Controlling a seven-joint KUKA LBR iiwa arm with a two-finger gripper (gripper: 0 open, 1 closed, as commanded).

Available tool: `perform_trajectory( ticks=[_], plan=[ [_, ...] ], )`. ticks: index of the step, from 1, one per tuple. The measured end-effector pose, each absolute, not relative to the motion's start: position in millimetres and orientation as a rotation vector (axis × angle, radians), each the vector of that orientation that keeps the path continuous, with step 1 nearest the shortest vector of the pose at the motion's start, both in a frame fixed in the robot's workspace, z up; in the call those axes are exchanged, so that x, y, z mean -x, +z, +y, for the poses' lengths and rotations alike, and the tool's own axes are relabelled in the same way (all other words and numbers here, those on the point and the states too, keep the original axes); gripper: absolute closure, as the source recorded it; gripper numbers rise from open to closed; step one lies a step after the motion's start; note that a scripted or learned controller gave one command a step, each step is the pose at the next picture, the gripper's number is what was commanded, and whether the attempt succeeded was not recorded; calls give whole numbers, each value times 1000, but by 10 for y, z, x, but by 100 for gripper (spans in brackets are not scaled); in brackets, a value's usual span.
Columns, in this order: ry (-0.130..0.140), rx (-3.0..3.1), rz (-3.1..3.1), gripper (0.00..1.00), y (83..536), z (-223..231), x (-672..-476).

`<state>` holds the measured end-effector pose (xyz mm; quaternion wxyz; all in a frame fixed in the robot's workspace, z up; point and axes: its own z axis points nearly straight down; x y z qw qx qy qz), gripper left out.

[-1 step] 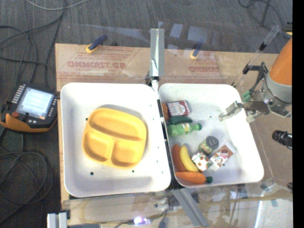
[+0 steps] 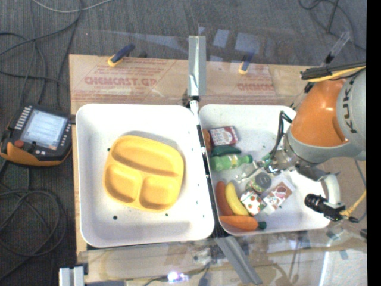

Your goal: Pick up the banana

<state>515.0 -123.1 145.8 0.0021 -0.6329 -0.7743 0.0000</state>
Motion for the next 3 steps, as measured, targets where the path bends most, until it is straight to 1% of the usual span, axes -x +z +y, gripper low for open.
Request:
perform_trajectory(
  ticks=[1, 2, 3],
  plan=[
    [-2, 1711, -2645, 0, 896, -1057, -5458],
    [2, 1408, -2821, 0, 894, -1080, -5959],
    [24, 677, -3052, 0, 884, -1126, -6465]
  ],
)
